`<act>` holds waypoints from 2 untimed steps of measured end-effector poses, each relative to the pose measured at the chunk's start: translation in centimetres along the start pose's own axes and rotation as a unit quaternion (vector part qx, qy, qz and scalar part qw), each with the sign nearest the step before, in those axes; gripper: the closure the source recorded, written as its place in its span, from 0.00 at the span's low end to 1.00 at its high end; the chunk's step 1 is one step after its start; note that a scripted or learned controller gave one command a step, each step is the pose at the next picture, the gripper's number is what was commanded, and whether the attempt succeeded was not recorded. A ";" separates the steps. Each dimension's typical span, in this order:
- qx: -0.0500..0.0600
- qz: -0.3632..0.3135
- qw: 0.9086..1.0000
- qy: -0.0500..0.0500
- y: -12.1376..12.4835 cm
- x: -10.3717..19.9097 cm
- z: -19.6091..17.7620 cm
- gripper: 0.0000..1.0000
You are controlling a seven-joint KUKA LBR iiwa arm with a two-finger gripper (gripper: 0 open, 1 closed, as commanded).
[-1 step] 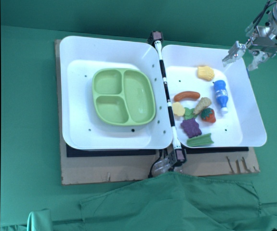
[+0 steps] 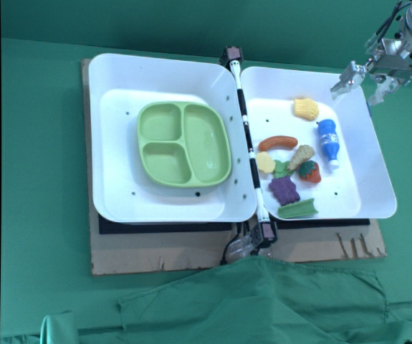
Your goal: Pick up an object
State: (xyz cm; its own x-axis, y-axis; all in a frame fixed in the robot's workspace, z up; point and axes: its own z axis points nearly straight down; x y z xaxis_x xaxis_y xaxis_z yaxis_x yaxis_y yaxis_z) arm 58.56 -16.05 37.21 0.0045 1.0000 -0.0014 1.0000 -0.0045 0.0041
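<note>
The right white bin (image 2: 374, 185) holds several toy foods: a yellow corn piece (image 2: 306, 108), a blue bottle (image 2: 327, 142), a sausage (image 2: 278, 142), a strawberry (image 2: 309, 171), purple grapes (image 2: 284, 190), a green bean pod (image 2: 297, 208), a yellow round piece (image 2: 265, 163) and a tan piece (image 2: 301, 155). My gripper (image 2: 362, 82) hangs above the bin's far right corner, fingers spread open with nothing between them, well above and right of the corn.
The left bin (image 2: 112, 99) bears a light green divided plate (image 2: 184, 144). A black and white divider (image 2: 246, 131) separates the bins. Brown cardboard (image 2: 155, 253) lies under both. Rumpled green cloth (image 2: 256, 303) covers the front.
</note>
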 end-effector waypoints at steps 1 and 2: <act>0.002 0.000 1.000 0.000 -0.7 -0.8 4.5 0.00; 0.003 0.000 1.000 0.000 -1.3 -1.1 10.4 0.00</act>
State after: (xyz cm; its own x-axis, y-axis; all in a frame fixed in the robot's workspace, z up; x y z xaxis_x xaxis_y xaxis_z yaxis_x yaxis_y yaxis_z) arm 57.30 -17.19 26.79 0.0044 1.0000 -0.0018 1.0000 -0.0044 -0.0017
